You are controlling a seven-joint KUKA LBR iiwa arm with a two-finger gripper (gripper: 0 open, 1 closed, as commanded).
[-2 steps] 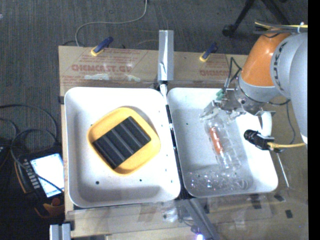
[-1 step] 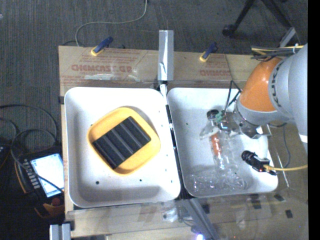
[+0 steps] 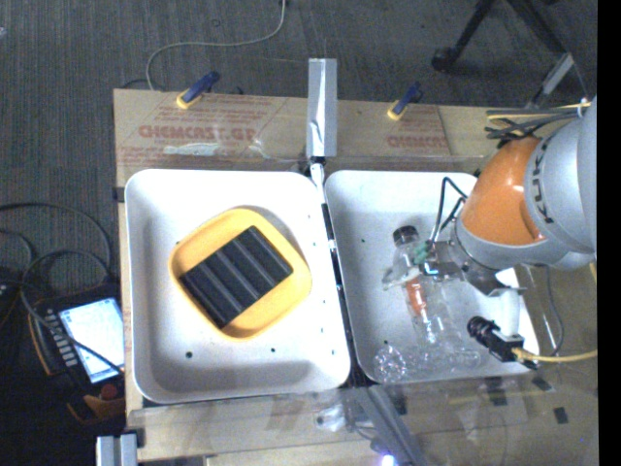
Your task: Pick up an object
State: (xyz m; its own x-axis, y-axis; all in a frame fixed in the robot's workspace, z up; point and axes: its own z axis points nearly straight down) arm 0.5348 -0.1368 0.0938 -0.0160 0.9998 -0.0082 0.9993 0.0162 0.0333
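The right bin (image 3: 374,197) is the place to reckon from. A clear bottle (image 3: 417,299) lies on its side on the floor of this bin, about midway between the left and right walls. Its dark cap (image 3: 405,233) points toward the far wall and its base toward the near wall, so the long axis runs nearly front to back, with the base leaning a little to the right. An orange label sits around the bottle's middle. The gripper (image 3: 439,263) hangs over the bin's right half, just beside the bottle's upper part and perhaps overlapping its edge. The bottle therefore lies to the gripper's left and slightly nearer the front wall. The wrist and its fittings hide the gripper's end, so I cannot tell whether it stands apart or together, and nothing shows as held in it. A crumple of clear plastic (image 3: 393,362) lies against the bin's near wall, left of the bottle's base and close to it. The only other candidate, a yellow block (image 3: 243,272) with a black ribbed top, sits outside this bin altogether, in the middle of the left bin (image 3: 146,260), well apart from the gripper. The bottle looks like the natural target. Taking it would call for a short shift left, and the grip would best close across the narrow body, left to right, not along its length. The clear, rounded wall could easily roll or slip away under a poorly centred close.
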